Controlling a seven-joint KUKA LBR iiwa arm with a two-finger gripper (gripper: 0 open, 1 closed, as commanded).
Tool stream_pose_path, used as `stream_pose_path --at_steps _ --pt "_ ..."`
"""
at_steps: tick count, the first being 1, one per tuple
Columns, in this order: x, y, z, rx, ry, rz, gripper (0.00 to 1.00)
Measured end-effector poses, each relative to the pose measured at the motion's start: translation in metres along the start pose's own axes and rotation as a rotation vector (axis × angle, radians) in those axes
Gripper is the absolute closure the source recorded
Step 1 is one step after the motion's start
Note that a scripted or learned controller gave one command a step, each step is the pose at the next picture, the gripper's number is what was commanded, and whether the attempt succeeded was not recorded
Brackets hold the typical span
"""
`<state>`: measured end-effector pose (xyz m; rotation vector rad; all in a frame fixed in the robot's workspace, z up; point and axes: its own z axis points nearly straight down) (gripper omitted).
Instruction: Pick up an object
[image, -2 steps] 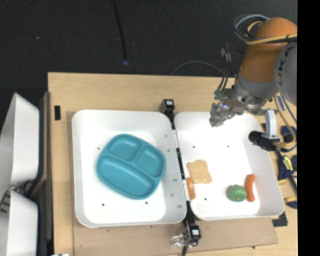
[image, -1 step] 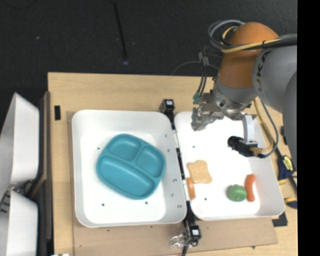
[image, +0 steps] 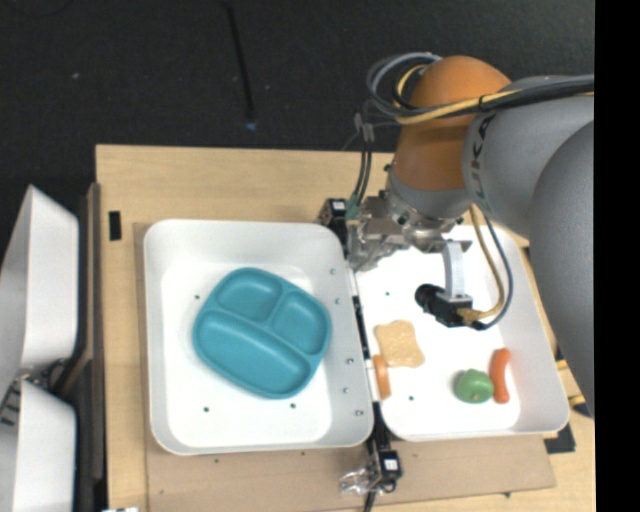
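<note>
A tan slice of toast (image: 399, 343) lies flat on the floor of the right bin (image: 530, 425), toward that bin's left half, and serves here as the marker for everything else. Just below and to the left of the toast, close against the bin's left wall, lies a small orange piece (image: 382, 377), set roughly upright in the view and apart from the toast by a narrow gap. To the lower right of the toast sits a round green piece (image: 473, 385), and just beyond it, farther right, an orange-red stick (image: 501, 375) lies beside the green piece, very near it or touching; which cannot be told. Above the toast and a little to its left, over the upper left corner of the same bin, hangs the pincer (image: 372, 240), well apart from the toast and from the other pieces; from this slant it cannot be told whether it is open or closed. The grey arm (image: 530, 150) with its orange band (image: 445, 110) rises above and to the right of the toast. To the left of the toast, across the seam between the bins, the left bin (image: 160, 300) carries a teal divided plate (image: 262, 331) lying near its middle. Both bins rest on the pale wooden bench (image: 120, 180).
</note>
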<state>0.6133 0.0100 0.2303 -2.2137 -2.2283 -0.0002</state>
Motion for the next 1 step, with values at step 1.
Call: stream_pose_path --at_steps 1 --pt "0.0536 -0.0139 -0.0137 -0.001 0.002 -0.002 1.0"
